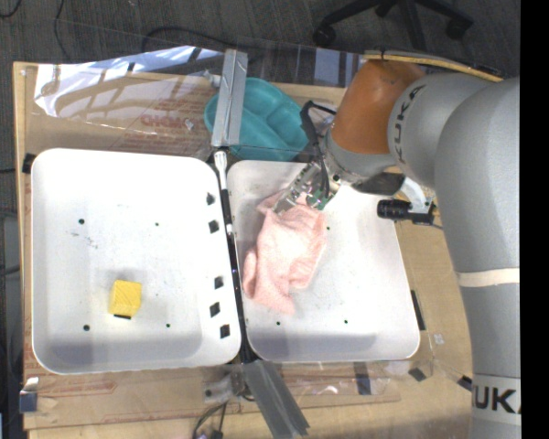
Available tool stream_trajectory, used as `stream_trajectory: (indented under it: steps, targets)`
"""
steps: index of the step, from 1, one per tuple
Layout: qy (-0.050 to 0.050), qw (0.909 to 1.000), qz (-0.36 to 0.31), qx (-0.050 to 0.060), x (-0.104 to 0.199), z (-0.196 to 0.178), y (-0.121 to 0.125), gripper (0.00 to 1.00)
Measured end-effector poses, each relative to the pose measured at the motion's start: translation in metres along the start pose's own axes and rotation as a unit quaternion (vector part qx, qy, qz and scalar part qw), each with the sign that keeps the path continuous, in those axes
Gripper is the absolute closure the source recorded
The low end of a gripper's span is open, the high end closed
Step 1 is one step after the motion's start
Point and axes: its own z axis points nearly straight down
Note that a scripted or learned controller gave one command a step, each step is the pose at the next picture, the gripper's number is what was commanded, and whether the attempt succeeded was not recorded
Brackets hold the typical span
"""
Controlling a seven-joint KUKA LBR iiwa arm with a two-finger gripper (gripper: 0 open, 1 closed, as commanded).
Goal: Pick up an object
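Pink cloth [286, 252] amid seemingly bare floor.

1. Pink cloth [286, 254]: soft, pale pink, crumpled fabric in the right bin [384, 327]. It lies in that bin's left half, close to the wall between the two bins. It stretches lengthwise from the bin's upper middle down toward its lower left, with a bunched, rounded lower end. Its upper end is drawn up into a narrower peak just at the gripper [311, 193]; whether the fingers pinch it cannot be told.
2. Yellow block [126, 298]: small, squarish, bright yellow, lying flat on the floor of the left bin [64, 181], in its lower part, left of centre, well apart from the cloth.
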Motion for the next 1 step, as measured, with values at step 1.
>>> stream_trajectory:
  steps: [1]
  targets:
    - [0.002,0.9931,0.117,0.002,0.0238,-0.096,0.0031,1.0]
